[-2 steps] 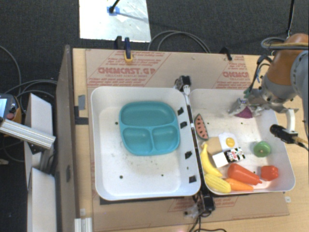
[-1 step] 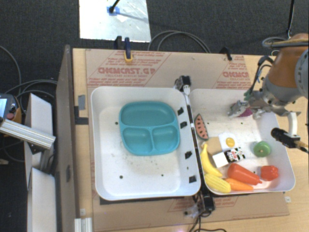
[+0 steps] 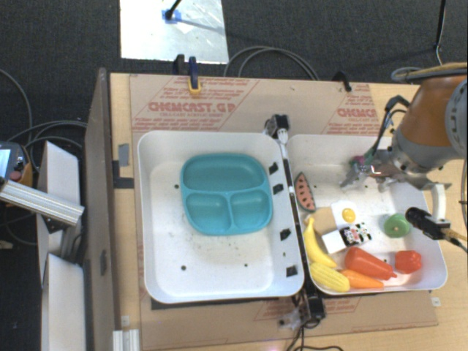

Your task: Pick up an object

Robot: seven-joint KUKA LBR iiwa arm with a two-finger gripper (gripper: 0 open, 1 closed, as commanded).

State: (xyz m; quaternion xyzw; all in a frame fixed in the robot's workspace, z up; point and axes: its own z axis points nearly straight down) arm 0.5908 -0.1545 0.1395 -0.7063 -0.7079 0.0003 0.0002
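Above the right bin (image 3: 325,156), at its far end, hovers the tool (image 3: 364,171); open or closed, I cannot tell

A: Bins on the counter (image 3: 241,97)?
B: Two; the left bin (image 3: 161,269) and the right bin (image 3: 322,159).
A: Plates?
B: One teal plate (image 3: 223,196).
A: Toy food?
B: One watermelon slice (image 3: 303,190); one banana (image 3: 314,243); one corn cob (image 3: 330,278); one fried egg (image 3: 346,214); one green fruit (image 3: 396,225); one carrot (image 3: 363,279); two red pieces, a long pepper (image 3: 369,263) and a round tomato (image 3: 408,260); one black-and-white block (image 3: 352,236).
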